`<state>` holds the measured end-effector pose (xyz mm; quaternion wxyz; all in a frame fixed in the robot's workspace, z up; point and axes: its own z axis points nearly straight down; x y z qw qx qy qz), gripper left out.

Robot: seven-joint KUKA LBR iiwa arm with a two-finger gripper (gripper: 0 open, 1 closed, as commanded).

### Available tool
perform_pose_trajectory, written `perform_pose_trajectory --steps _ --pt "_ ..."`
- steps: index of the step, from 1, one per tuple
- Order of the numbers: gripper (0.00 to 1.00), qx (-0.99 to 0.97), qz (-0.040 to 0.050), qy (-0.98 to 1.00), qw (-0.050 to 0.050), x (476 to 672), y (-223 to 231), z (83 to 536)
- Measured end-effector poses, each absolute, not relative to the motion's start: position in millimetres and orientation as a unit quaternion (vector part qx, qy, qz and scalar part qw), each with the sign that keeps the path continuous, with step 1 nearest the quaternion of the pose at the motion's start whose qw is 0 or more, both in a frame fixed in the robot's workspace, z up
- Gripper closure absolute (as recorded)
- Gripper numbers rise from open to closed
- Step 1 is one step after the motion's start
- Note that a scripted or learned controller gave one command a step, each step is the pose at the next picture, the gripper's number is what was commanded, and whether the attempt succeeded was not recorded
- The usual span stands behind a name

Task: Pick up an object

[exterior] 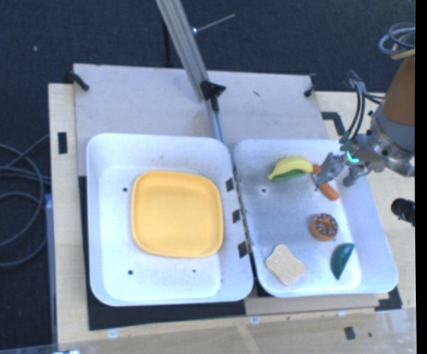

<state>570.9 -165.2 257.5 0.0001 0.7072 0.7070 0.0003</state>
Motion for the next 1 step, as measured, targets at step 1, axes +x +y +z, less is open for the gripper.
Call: perform_pose_trajectory --steps 1 --pt "0.0 0.707 0.0004 0.707 0.0 571.0 -165.3 257.5"
